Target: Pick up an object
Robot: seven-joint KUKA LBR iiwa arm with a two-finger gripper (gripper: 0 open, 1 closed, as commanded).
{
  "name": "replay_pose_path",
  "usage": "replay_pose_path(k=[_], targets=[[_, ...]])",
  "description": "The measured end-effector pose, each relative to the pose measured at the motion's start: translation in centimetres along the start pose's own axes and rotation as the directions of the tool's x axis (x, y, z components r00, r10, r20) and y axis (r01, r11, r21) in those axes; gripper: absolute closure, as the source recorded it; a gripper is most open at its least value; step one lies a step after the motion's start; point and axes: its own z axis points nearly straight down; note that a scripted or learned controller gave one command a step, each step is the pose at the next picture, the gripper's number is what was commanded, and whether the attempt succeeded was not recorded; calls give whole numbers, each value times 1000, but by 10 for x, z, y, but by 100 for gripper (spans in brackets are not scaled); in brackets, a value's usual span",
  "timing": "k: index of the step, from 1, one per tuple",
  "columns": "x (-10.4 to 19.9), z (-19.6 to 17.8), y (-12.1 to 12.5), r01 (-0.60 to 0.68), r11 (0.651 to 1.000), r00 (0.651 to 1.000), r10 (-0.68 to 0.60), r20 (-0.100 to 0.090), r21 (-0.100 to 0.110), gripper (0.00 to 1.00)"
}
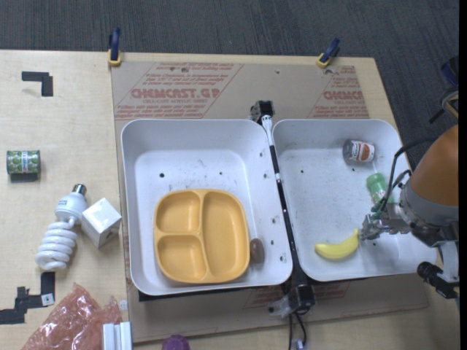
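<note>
Banana [336,249] lies at the lower middle of your right bin [321,146] (lower right of the frame). Your gripper [368,230] sits at its right tip; you cannot tell how the jaws stand.

Right bin [321,141] middle open; banana [336,249], can [359,151], green bottle [376,187] crowd right side.

Even, bright overhead light; soft shadows (faint bin glare); slightly soft focus
</note>
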Motion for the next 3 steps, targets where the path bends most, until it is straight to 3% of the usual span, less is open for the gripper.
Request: replay_pose_path(k=[1, 2, 3], targets=[[45, 0, -1, 1, 1000, 1000, -1, 0, 0, 100], [-7, 0, -1, 0, 1000, 1000, 0, 1, -1, 100], [-7, 0, -1, 0, 1000, 1000, 0, 1, -1, 0]])
